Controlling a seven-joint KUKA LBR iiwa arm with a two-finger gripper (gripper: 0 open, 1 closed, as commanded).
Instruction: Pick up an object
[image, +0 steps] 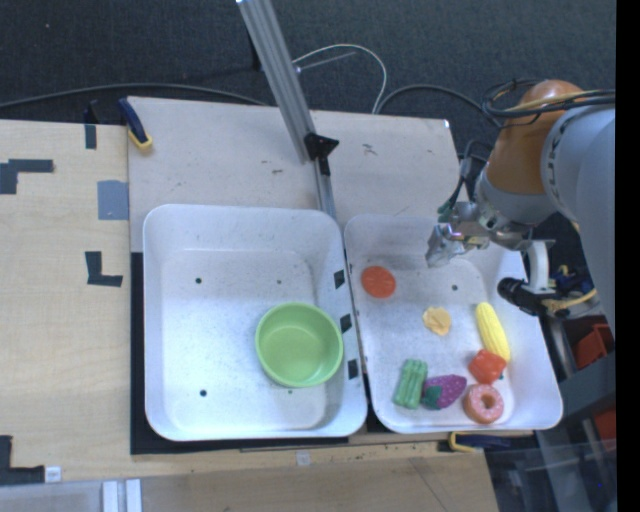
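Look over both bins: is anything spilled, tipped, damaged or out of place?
Nothing stands out. The green bowl sits upright in the left bin; the toy foods, such as the corn and donut, lie loose inside the right bin, below the gripper.

1. The surface (230, 160) is pale, with a light wooden board (50, 300) at its left bearing dark tape marks.
2. A grey metal pole (285, 85) slants down from the top edge to a black bracket (320, 146) just above the gap between the bins.
3. A blue and yellow clamp (135, 123) sits at the surface's upper left corner.
4. Thin cables (350, 55) loop over the dark floor (450, 50) beyond the surface's far edge.
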